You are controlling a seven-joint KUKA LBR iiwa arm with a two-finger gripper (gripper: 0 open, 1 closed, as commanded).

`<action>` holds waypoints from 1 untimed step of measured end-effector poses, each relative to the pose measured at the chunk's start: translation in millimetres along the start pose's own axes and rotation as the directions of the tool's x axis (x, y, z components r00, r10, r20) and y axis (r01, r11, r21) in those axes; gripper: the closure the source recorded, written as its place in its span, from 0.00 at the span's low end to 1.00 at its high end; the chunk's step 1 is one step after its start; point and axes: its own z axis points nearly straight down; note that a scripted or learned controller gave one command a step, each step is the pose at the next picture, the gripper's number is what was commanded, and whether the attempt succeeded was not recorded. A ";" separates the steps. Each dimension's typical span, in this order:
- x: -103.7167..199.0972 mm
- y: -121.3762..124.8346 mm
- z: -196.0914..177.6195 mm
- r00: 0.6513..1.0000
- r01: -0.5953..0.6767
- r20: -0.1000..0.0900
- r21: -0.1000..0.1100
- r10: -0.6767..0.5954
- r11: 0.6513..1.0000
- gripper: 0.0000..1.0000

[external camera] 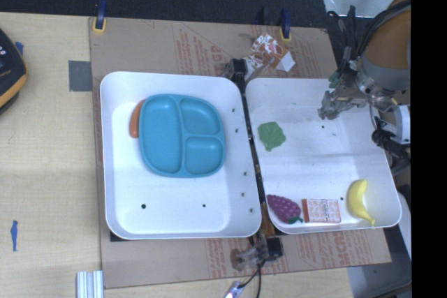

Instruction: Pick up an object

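The two-finger gripper (328,110) hovers over the right white bin's (307,143) far right corner, its grip state impossible to tell, and should probably descend squarely over the crumpled green leaf-like piece (272,135) near that bin's left edge.

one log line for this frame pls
gripper: over right bin upper area, nothing seen held | right bin: green piece, grapes, banana | left bin: blue plate
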 end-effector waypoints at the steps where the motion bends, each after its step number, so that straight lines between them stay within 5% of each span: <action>1: 82.5 -3.5 -35.3 1.000 0.000 -0.001 -0.003 0.000 1.000 1.00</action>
